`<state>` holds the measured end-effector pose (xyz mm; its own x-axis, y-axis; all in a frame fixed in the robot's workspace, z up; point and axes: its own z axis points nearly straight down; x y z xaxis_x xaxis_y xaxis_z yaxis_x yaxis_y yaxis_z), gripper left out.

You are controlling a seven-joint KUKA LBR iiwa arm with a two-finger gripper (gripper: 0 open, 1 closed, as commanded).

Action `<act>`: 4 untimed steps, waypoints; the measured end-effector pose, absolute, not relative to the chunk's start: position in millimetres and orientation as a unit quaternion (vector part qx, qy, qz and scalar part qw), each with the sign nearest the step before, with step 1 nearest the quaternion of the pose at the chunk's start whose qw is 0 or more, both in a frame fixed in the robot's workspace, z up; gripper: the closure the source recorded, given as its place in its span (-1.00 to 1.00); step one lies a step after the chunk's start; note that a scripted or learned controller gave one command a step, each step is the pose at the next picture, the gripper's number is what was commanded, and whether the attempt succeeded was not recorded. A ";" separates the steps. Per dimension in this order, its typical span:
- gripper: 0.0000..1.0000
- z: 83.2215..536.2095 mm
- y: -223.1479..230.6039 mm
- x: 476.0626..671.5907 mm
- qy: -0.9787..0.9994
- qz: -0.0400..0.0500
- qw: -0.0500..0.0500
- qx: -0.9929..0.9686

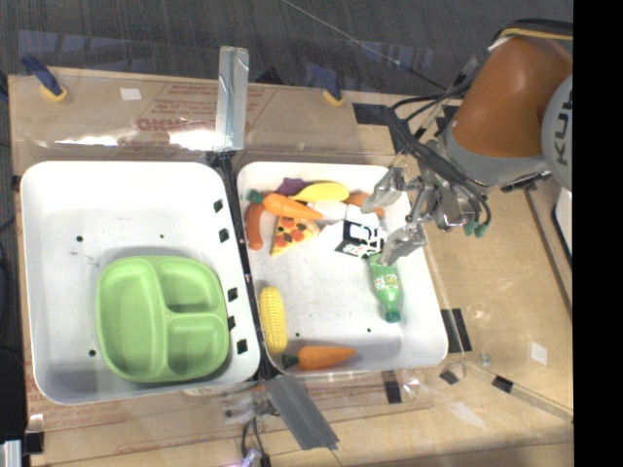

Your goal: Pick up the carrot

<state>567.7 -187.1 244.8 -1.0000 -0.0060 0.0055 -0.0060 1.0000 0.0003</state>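
A carrot (323,357), orange with a small green stub, lies along the front wall of the right bin (419,334). A second orange, carrot-like piece (286,206) lies at the back of that bin among other toy food. My gripper (393,218) hangs over the bin's right side, near a black-and-white card (358,238) and above a green bottle (385,288). Its fingers (403,244) stand open with nothing between them. It is well away from the front carrot, up and to the right of it.
The right bin also holds a banana (323,193), a pizza slice (291,232), a red sausage (255,225), a purple piece (292,184) and a corn cob (274,318). A green divided plate (161,316) sits in the left bin (58,202).
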 end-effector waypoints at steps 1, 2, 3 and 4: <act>-1.00 199.8 -104.8 602.3 -0.997 -0.002 0.004 0.081; -1.00 100.4 -92.9 620.4 -0.990 0.000 0.000 0.142; 1.00 106.2 -90.2 620.8 -0.989 -0.001 0.002 0.146; 1.00 260.3 -24.8 618.5 -0.985 0.001 -0.008 0.170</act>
